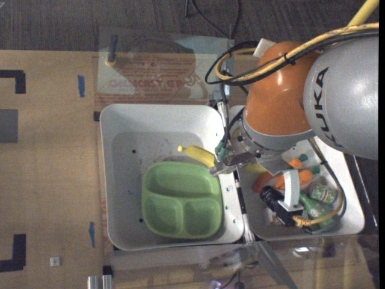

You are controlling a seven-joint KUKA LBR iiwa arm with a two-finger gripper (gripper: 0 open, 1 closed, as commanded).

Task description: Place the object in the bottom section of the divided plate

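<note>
A green divided plate (181, 198) lies in the left bin (120, 161), toward its lower right. It has one long section on the upper left side and two smaller sections along the bottom right. A yellow banana (197, 155) lies on the bin floor just beyond the plate's upper right rim. My gripper (220, 161) hangs at the banana's right end, over the plate's upper right corner and close to the wall between the bins. From this angle I cannot tell if it has the banana.
The arm's orange and grey body covers much of the right bin (352, 212). Beneath it lie an orange carrot-like piece (302, 177), a green bottle (319, 195) and a reddish item (264, 182). The ridge between the bins runs right beside the plate.
</note>
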